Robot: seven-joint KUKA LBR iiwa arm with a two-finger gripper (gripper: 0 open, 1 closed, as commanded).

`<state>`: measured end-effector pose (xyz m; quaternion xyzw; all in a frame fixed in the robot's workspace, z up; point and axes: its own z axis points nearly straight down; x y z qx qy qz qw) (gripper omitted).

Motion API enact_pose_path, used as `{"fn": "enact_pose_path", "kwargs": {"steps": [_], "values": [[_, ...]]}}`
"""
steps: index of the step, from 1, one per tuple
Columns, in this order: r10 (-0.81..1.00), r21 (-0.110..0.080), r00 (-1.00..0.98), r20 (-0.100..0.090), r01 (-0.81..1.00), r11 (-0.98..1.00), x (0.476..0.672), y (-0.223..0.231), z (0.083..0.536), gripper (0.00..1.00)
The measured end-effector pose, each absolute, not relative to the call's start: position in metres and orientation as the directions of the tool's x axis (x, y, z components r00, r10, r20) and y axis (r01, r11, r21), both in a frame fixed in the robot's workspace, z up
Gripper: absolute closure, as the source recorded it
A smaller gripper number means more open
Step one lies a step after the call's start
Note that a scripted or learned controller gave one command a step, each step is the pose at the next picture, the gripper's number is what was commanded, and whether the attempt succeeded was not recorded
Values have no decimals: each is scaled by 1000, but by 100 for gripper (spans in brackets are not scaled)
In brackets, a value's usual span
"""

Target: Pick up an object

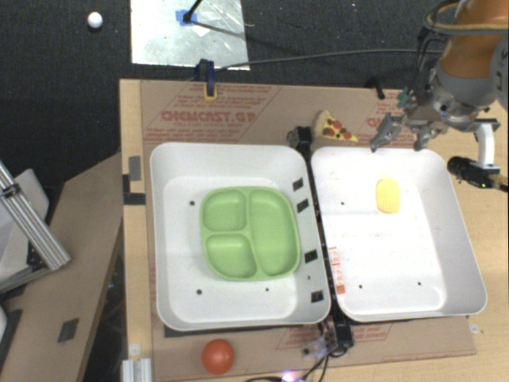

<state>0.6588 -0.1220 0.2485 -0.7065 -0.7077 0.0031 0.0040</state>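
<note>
Yellow oblong object (387, 196) lying flat, right bin's upper middle

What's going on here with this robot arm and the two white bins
A grey and orange robot arm reaches in from the right, its gripper hanging open above the far edge of the right bin with nothing between its fingers. A yellow object lies in that bin, just below the gripper and not yet grasped. The left bin holds a green divided tray. A pizza slice toy and an orange ball sit outside the bins.
</note>
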Motion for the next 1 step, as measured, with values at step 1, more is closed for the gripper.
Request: {"fn": "enact_pose_path", "kwargs": {"steps": [1], "values": [[1000,2,-4,0,1000,4,661,-122,256,0]]}}
